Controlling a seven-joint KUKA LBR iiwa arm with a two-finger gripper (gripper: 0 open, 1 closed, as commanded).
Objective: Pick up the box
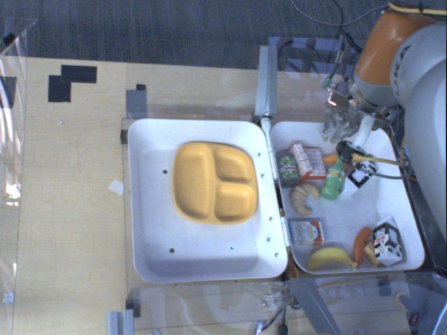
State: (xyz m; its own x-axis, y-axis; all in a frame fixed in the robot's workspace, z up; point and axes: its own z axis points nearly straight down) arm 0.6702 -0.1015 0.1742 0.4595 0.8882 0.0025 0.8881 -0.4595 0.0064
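Several small cartons lie in the right white bin [391, 208], so "the box" is ambiguous; the likeliest target, I judge, is the red-and-white rectangular carton [305, 161] lying flat near the bin's left wall, tight against a green packet [287, 167] and just above a tan croissant [302, 198]. That crowding leaves little room beside it. The gripper [342, 125] hangs over the bin's far edge, apart from the carton, its opening impossible to tell. The yellow divided tray [213, 181] sits in the left bin.
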